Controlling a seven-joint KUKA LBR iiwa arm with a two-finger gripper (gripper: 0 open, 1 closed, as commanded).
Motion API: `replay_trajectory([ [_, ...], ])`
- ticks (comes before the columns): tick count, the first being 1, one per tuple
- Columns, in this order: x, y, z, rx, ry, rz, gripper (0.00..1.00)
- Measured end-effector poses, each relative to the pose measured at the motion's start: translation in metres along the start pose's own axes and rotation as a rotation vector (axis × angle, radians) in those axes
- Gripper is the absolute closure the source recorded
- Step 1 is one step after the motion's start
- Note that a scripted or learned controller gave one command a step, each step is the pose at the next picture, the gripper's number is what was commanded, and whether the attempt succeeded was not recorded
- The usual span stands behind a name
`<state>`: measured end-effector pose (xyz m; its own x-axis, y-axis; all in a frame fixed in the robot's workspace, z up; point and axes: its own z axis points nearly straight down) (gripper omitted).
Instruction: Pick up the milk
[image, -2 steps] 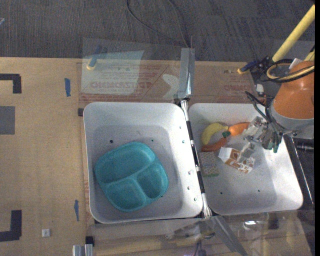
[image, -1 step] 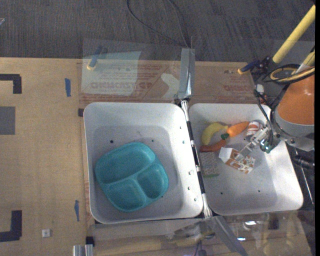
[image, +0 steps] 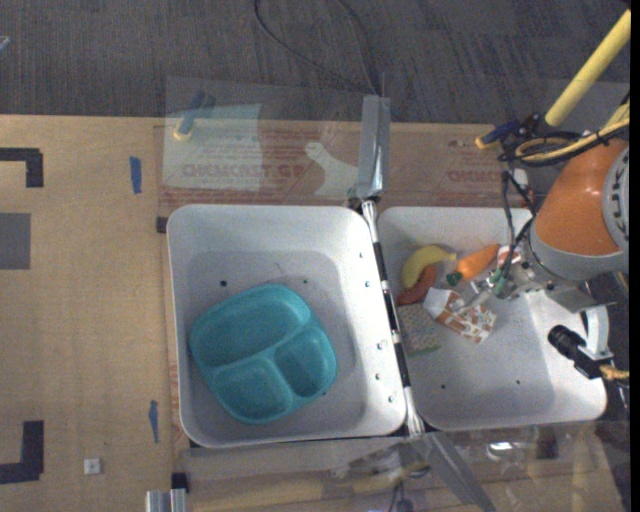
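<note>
Over the right-hand bin (image: 585, 400) of 2 shallow white bins on a light wooden bench (image: 80, 330), a grey robot arm (image: 580, 215) with an orange band lowers its gripper (image: 503, 283) toward a tight heap of groceries; whether the claw is spread or clenched cannot be made out from this angle, and nothing can be seen between its tips. The milk (image: 463, 315), a small white carton with red-orange print, lies flat near the middle of that bin, just below and left of the claw, seemingly touching or all but touching it. Crowded against the carton are a banana (image: 424, 263), an orange carrot-like piece (image: 476, 262), a dark red item (image: 415, 295) and a flat greenish packet (image: 418, 333). That crowding looks like the chief risk: the claw could close on the carrot or banana instead, or nudge the flat carton sideways across the smooth bin floor and come up with nothing. A carton lying flat also offers little edge to pinch. The left-hand bin (image: 190, 240) holds a teal tray (image: 262, 352) with 3 compartments, well apart from the action. Blue tape marks (image: 135, 175) and black corner markers (image: 25, 165) dot the bench, a clear plastic sheet (image: 260, 150) lies behind the bins, and dark carpet (image: 150, 50) with a trailing cable (image: 300, 45) lies beyond.
</note>
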<state>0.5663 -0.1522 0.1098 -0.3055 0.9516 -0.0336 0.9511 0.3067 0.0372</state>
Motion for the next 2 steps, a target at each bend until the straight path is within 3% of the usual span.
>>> replay_trajectory([
  [1,0.0170,0.0022,-0.0012,-0.010,-0.010,-0.030,0.00],
  [2,0.0215,0.0000,-0.0014,-0.012,-0.007,-0.035,0.00],
])
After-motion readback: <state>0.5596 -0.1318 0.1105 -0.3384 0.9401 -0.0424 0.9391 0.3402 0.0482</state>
